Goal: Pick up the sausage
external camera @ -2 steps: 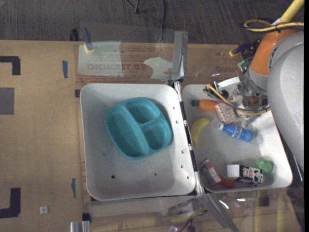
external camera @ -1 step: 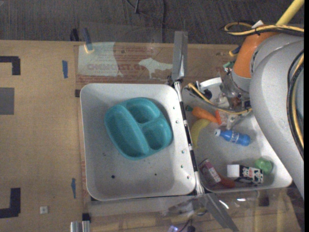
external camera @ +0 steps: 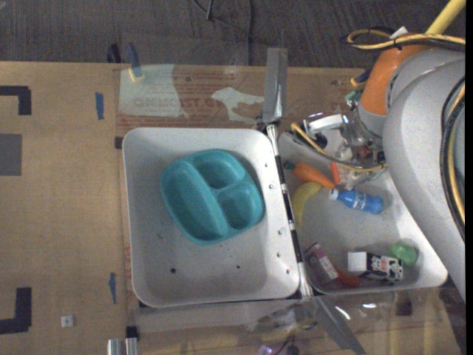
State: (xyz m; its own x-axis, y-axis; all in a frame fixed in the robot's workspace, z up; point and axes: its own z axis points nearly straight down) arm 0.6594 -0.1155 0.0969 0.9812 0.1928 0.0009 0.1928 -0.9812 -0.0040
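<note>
Poised for descent with pincer [external camera: 355, 150] above shallow white plastic bin's [external camera: 332, 231] far end; cannot tell whether clenched. Not yet reaching stubby dark-red sausage [external camera: 323, 263], bin's near corner.

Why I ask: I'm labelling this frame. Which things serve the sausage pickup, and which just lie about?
For the job: sausage, reddish, near the right bin's front edge; gripper over that bin's far end.

Lying about: teal divided plate in the left bin; carrot; banana; blue bottle; small carton; green piece.
</note>
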